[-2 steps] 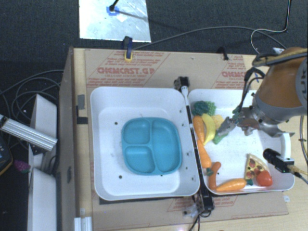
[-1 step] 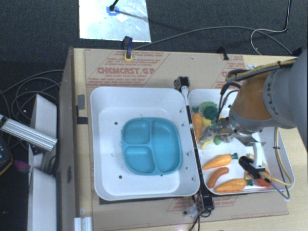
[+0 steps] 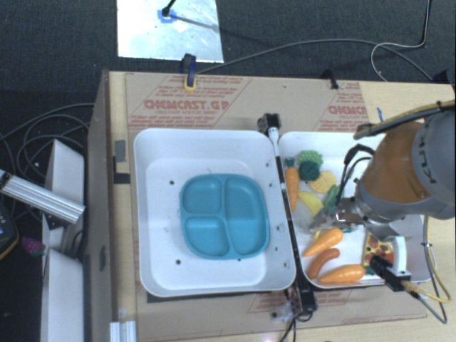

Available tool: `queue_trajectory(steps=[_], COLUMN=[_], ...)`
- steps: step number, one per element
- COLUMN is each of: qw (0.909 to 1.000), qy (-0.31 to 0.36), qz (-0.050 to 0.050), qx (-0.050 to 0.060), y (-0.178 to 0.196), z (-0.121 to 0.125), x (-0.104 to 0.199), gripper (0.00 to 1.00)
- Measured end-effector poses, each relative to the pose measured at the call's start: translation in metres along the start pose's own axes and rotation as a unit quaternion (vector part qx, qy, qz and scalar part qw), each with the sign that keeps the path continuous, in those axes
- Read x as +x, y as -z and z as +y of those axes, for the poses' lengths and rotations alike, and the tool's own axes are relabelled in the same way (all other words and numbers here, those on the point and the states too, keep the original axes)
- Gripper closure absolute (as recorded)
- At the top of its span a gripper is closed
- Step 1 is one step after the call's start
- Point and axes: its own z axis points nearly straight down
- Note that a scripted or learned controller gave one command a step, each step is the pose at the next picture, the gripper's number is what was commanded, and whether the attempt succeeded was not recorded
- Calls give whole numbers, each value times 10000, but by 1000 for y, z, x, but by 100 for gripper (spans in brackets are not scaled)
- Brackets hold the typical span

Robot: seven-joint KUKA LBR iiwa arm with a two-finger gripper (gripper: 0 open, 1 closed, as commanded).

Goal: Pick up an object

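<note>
Carrot [image 3: 323,241] just below gripper [image 3: 332,218].

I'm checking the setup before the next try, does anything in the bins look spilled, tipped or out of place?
Nothing stands out. The blue divided plate lies flat in the left bin. The toy food, carrots and broccoli among it, is jumbled loosely but all inside the right bin, with the pincer low over the pile.
</note>
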Motion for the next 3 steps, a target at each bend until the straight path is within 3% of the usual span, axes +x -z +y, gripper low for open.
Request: queue_trajectory(steps=[1,2,3], qw=[10000,10000,10000], qy=[10,19,19], qz=[-2,-12,7], qx=[-16,-49,-21], y=[1,14,101], z=[69,71,109], x=[-3,-5,82], gripper=[0,100,100])
